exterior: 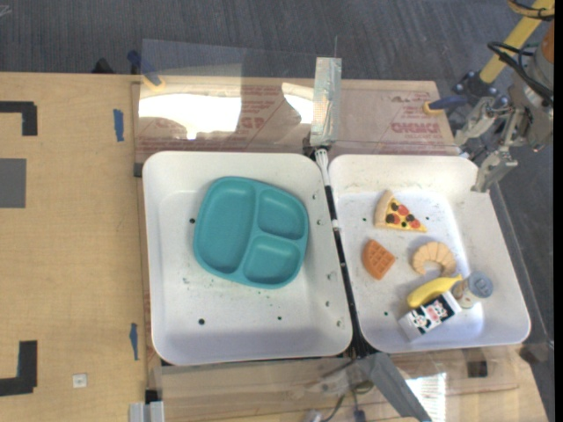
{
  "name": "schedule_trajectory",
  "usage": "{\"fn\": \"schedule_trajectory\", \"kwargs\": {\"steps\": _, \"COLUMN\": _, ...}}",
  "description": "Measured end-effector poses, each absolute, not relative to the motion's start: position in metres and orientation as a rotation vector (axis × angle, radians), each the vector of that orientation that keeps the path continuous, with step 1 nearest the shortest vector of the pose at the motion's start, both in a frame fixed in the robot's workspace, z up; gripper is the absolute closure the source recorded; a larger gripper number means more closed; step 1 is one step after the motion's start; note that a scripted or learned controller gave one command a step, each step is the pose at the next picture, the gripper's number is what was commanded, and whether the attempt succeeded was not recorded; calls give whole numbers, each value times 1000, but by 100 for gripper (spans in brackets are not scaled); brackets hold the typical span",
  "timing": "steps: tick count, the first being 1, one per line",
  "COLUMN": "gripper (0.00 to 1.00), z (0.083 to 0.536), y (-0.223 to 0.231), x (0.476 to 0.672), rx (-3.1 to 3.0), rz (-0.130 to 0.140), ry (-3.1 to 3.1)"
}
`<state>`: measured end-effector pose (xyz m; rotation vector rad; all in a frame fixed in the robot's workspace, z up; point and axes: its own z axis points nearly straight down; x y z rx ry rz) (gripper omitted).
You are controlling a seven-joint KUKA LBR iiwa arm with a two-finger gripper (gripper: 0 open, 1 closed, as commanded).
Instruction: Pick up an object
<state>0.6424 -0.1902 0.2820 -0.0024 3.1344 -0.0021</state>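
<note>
The candidates for picking all lie in the right bin: a toy pizza slice with red dots near the middle, a small orange waffle-textured wedge below it, a tan ridged croissant just to the right of that, a curved yellow banana touching a small black-and-white carton, and a little grey round cap-like piece beside them. All look like smooth moulded play food, light and rigid, though the banana and carton crowd each other. The gripper hangs at the bin's upper right corner, over the rim and apart from every object, holding nothing; whether it is parted or closed I cannot tell at this size. This reads as the approach stage: nothing is grasped, and the next move calls for travelling inward over one item and descending, the isolated pizza slice or waffle wedge seeming easiest. The left bin holds a teal divided plate with three glossy compartments.
</note>
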Motion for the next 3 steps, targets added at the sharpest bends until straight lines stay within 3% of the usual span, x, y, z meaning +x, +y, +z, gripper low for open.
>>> {"fn": "schedule_trajectory", "kwargs": {"steps": 1, "gripper": 0, "z": 106, "y": -206, "x": 610, "rx": -139, "rz": -3, "ry": 3132}}
{"fn": "schedule_trajectory", "kwargs": {"steps": 2, "gripper": 0, "z": 89, "y": -128, "x": 612, "rx": 343, "rz": 4, "ry": 3113}}
{"fn": "schedule_trajectory", "kwargs": {"steps": 3, "gripper": 100, "z": 103, "y": -129, "x": 615, "rx": 344, "rz": -1, "ry": 3098}}
